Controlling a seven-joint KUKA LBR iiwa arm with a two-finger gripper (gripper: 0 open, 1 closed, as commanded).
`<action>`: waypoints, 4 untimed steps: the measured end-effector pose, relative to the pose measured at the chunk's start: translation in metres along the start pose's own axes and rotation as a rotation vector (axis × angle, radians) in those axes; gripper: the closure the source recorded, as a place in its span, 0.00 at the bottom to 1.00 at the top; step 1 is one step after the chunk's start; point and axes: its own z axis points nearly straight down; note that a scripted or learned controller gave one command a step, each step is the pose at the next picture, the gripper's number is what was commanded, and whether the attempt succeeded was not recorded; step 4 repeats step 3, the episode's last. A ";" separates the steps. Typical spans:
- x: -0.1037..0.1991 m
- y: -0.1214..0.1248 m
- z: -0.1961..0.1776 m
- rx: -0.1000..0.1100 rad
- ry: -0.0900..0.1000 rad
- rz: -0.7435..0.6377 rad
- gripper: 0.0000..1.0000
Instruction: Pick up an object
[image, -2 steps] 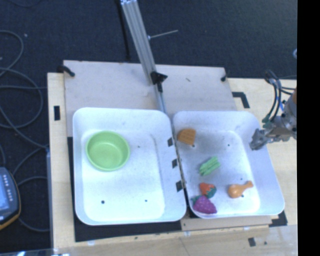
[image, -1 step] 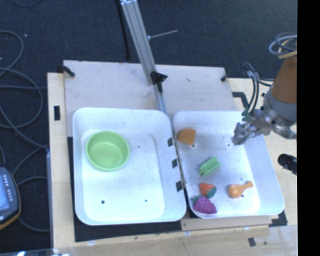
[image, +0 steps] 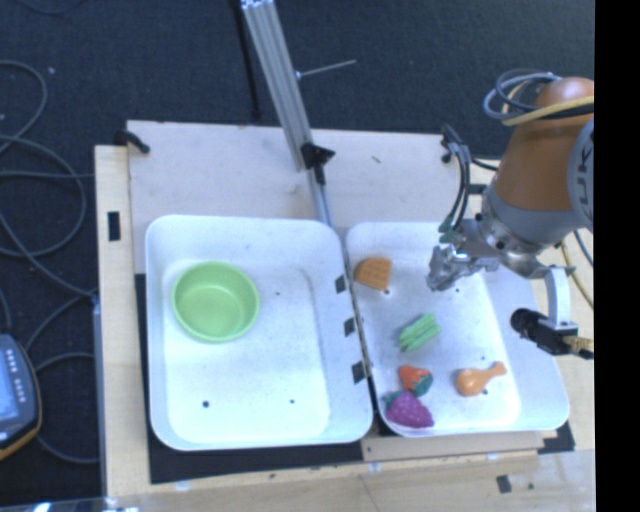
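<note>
A: Going across from the left, what sits where, taking the divider (image: 352, 325) between the two bins as the mark?

B: Well to the left of the divider, in the left bin (image: 300, 400), lies a green bowl (image: 215, 300), mouth up. It is apart from everything else, so it looks like a bystander rather than a target.

A: And just past the divider?

B: The right bin (image: 530, 400) holds the small pieces. An orange bread-like piece (image: 373, 272) lies just beside the divider near its far end. A green ridged vegetable (image: 419, 331) sits a little further right, about mid-length. Close to the divider's near end, a red strawberry-like piece (image: 415, 379) touches a purple grape bunch (image: 409, 409). An orange drumstick-shaped piece (image: 479, 378) lies further right, alone.

A: Where is the gripper (image: 446, 272)?

B: Farthest right of the divider, above the far part of the right bin, between the bread-like piece and the bin's right side. Nothing is seen between its fingers. Whether they stand apart or together is too blurred to tell.

A: Why hang there?

B: Likely because the loose items are all in that bin. The task's object is not yet chosen or lifted; the pieces lying alone seem easier than the touching pair.
</note>
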 end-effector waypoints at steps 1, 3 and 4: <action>0.051 0.015 0.009 -0.001 -0.001 0.000 1.00; 0.156 0.031 0.011 0.000 0.000 0.000 1.00; 0.156 0.031 0.011 0.000 0.000 0.000 1.00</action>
